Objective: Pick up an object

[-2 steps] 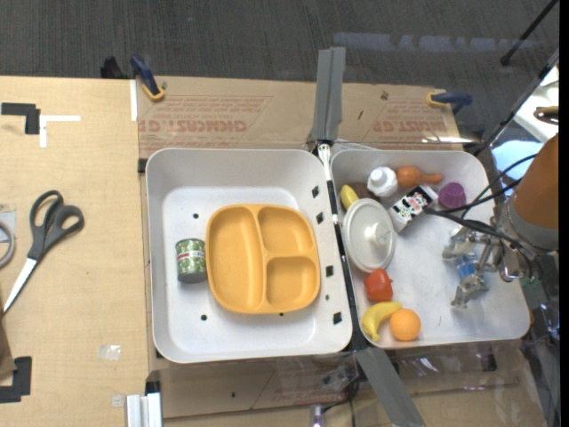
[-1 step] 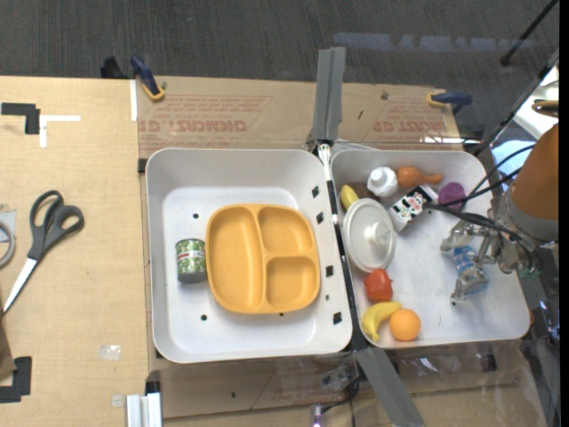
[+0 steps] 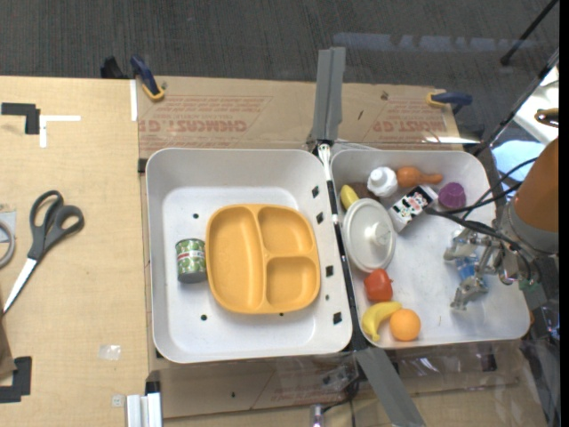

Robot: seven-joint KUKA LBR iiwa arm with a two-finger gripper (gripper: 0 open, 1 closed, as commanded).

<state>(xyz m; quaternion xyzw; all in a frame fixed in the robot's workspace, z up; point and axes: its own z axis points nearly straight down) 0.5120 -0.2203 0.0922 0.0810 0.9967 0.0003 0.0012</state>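
Note:
My gripper [image 3: 466, 274] hangs low over the bare floor on the right side of the right bin [image 3: 498, 327], open, with nothing between its fingers. The objects lie to its left in that bin: a white round lid [image 3: 370, 235], a red fruit [image 3: 379, 285], a banana [image 3: 380, 317] and an orange ball [image 3: 405, 325]. At the bin's back lie a white bottle [image 3: 383, 181], an orange piece [image 3: 418, 176], a purple object [image 3: 452, 195] and a black-and-white carton [image 3: 410, 206]. The nearest of these, the orange ball, is a short way from the gripper.
The left bin [image 3: 169, 327] holds a yellow divided plate [image 3: 264, 258] and a small green can [image 3: 190, 260]. Scissors [image 3: 44, 229] lie on the bench at the far left. A small yellow item [image 3: 348, 196] rests by the divider between the bins.

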